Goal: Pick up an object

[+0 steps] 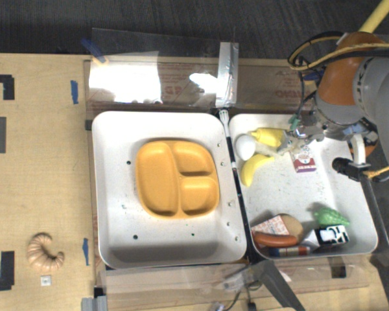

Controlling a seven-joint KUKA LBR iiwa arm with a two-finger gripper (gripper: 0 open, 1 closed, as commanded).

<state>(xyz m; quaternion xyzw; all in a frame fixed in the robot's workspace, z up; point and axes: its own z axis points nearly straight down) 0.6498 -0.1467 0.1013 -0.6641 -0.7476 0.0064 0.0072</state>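
Observation:
The right bin (pixel 350 199) holds several small items. A yellow banana (pixel 255 168) lies at its left side, with a white egg (pixel 245 146) and a second yellow piece (pixel 268 137) just above it. My gripper (pixel 297 135) hangs in the bin's upper part, right beside that yellow piece and just above a small red and white card (pixel 305 164). I see nothing clearly held in it. Along the front wall lie a bread slice (pixel 283 225), a red sausage (pixel 276 240), a green item (pixel 330 215) and a black and white box (pixel 331 236).
The left bin (pixel 110 173) holds an orange divided tray (pixel 177 177). A croissant (pixel 45 252) lies on the bench at far left. A clear plastic sheet (pixel 155 76) stands behind the bins. The arm's grey body (pixel 363 89) and cables overhang the right bin's upper right corner.

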